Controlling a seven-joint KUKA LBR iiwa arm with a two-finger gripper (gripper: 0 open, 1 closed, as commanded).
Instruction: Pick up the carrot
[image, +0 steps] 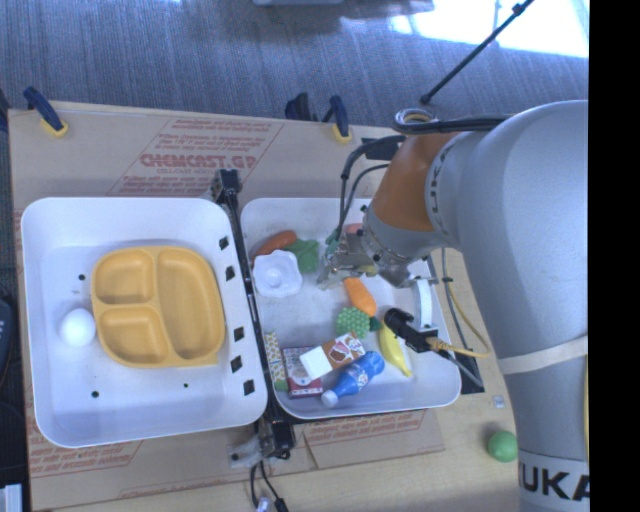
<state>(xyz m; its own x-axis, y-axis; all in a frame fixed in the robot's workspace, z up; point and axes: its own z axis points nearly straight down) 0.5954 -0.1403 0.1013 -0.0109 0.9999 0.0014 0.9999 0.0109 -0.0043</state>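
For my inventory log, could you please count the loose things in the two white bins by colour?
Orange: 2, tapered plastic carrot, oblong orange-red piece
Yellow: 2, divided plastic tray, plastic banana
White: 2, round ball, lidded cup
Green: 1, dimpled block
Blue: 1, small bottle
Printed: 1, small carton
Total: 9

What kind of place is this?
Probably a robot test lab: a grey arm reaches over two white bins, one holding toy food such as a carrot, on a clamped cardboard sheet.

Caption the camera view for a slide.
KUKA arm's end effector poised above the carrot in the right bin; yellow tray sits left.
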